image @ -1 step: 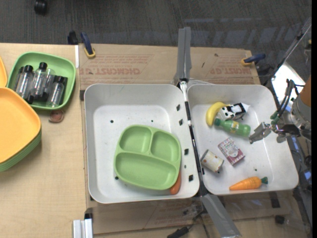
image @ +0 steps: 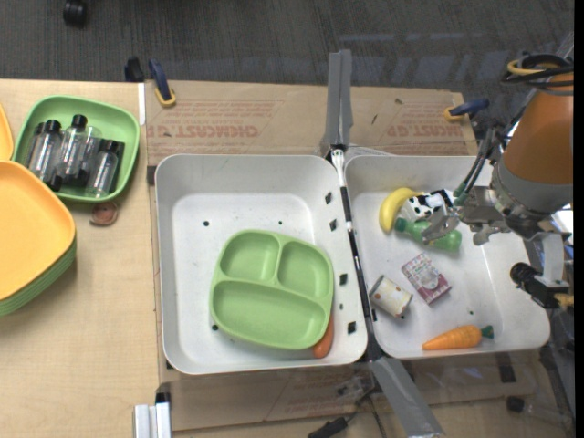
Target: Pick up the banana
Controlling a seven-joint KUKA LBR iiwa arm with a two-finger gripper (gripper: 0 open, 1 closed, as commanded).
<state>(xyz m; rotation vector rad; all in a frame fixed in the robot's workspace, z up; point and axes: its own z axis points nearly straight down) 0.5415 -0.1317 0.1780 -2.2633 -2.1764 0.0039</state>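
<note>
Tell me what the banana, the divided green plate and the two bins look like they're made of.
The banana looks like smooth moulded plastic, a toy: uniform yellow with a slight sheen. The divided green plate seems matte plastic, one even colour with rounded moulded compartments. The bins look like thin white plastic, with rounded formed corners and a faint gloss. None of this is certain from looks alone.

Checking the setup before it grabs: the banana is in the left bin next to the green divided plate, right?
Not quite. The camera view shows the banana in the right bin, near its upper left corner. The green divided plate sits in the left bin.
</note>
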